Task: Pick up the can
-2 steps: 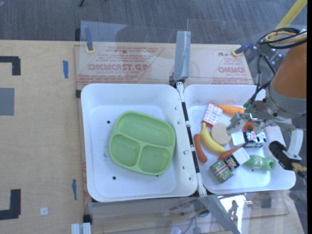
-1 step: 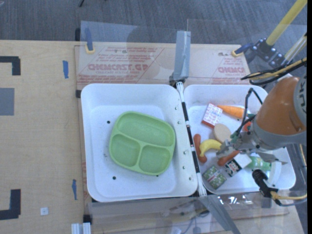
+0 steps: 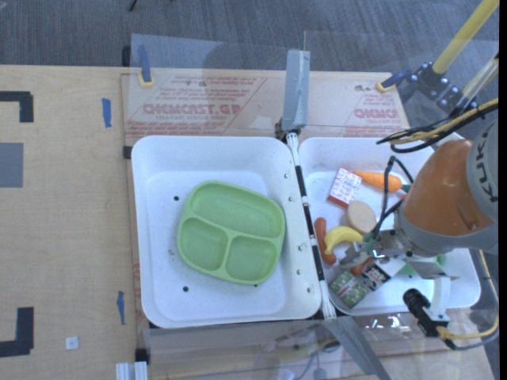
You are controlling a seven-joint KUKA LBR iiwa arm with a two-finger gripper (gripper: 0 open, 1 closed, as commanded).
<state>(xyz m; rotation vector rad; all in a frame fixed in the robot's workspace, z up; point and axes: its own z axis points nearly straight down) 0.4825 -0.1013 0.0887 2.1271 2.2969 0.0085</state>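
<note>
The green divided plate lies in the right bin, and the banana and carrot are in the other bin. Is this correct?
Not quite. The camera view shows the green divided plate in the left bin; the banana and carrot are in the right bin.

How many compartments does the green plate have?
3: the green plate, in the left bin, has one long compartment at the back and two smaller ones in front.

Left bin [image 3: 158, 172]: white, holding a pale green divided plate [image 3: 230, 232]. Right bin [image 3: 467, 287]: white, holding a red-and-white printed packet [image 3: 344, 186], an orange carrot [image 3: 380, 181], a yellow banana [image 3: 342, 237], a tan oval item [image 3: 361, 214], a red sausage-shaped piece [image 3: 322, 236] and a can [image 3: 348, 286] with a green patterned label. Bench [image 3: 63, 212]: light wood with blue tape marks
</note>
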